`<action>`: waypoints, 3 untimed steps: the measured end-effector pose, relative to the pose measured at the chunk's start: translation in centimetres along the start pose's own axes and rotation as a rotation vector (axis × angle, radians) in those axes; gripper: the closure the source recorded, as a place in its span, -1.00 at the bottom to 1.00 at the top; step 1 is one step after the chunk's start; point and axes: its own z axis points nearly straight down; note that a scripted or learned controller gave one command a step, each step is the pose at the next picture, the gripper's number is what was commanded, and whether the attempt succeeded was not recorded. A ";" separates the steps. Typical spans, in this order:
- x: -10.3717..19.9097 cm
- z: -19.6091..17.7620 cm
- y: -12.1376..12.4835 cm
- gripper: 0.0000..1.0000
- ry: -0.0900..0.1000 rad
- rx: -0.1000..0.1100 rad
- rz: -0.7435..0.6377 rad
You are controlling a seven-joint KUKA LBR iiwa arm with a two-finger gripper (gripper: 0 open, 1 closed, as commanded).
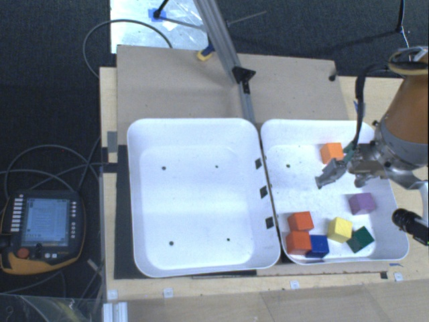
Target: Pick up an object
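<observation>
camera: fixed overhead | slanted down | both white bins (201,129) | bench (281,79) in frame

Honestly nothing readable anywhere here. The teach pendant (41,230) on the floor at the left has a lit screen (clearly showing something, rows of stuff maybe), but it's way too small and blurry to make out any words or numbers.

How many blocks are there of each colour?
Orange blocks: 3
Purple block: 1
Yellow block: 1
Green block: 1
Blue block: 1
Total: 7 blocks
</observation>
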 end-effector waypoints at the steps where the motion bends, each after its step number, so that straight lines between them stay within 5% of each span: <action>1: 0.0 0.0 0.0 -1.00 0.000 -0.001 0.001; 3: -0.2 11.6 0.5 -1.00 0.001 0.006 0.002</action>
